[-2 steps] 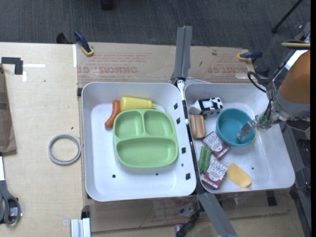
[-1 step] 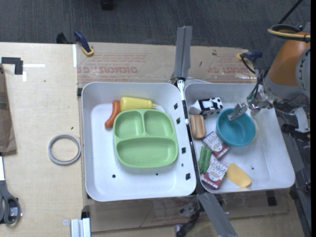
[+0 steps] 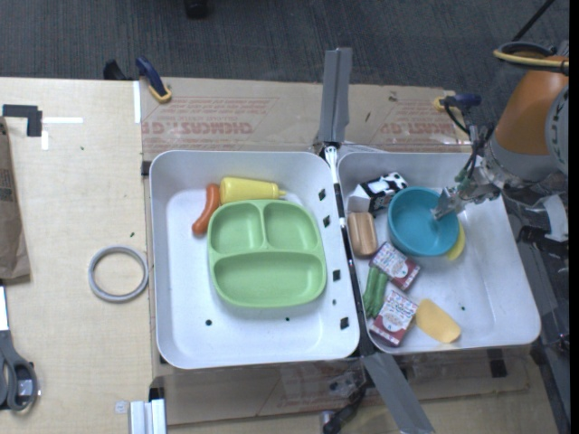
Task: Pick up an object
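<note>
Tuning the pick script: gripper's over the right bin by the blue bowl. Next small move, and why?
Probably a short drop straight down. The gripper sits at the right rim of the blue bowl in the right bin, and nothing shows between its fingers. The rim is the nearest graspable edge; the yellow piece under the bowl is mostly covered.

Near the gripper [image 3: 450, 204] sits a blue bowl [image 3: 422, 224], farther off a green plate [image 3: 267, 253], a yellow bottle [image 3: 247, 189] and an orange carrot [image 3: 206, 210].

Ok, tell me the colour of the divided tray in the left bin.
Light green divided tray, shown clearly in the camera view, in the left bin.
</note>
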